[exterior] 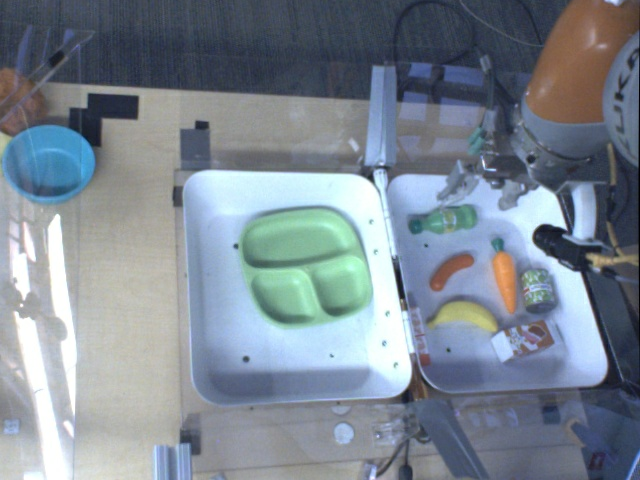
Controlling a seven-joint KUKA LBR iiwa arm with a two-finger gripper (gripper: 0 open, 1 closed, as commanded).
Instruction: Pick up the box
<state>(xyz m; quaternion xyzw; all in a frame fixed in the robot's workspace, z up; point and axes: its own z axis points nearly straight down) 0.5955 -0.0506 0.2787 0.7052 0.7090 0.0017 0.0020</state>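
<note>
Seen from above at a slant: 2 shallow white bins side by side on a pale wooden table (110, 298). In the left white bin (215, 358), a light green plastic tray with 3 compartments (303, 265), lying flat near the middle. In the right white bin (580, 363), 6 small things. Nearest the front edge, toward the right, the small brown and white carton box (524, 340), lying flat and slightly askew, well apart from the arm. Just to its left, almost touching, a yellow toy banana (463, 315). Farther back, an orange-red sausage-shaped toy (451, 271), an orange toy carrot with a green top (504, 277) lying lengthwise, and just right of the carrot a small round jar with a green label (538, 290). At the far side, a green plastic bottle (444, 220) on its side. Above the far right corner of that bin, the metal 2-finger pincer (487, 182), hanging under the grey and orange arm (575, 58), fingers spread apart, released, nothing between them, near the bottle but not touching it. At the far left of the table, a round blue bowl (49, 162).
</note>
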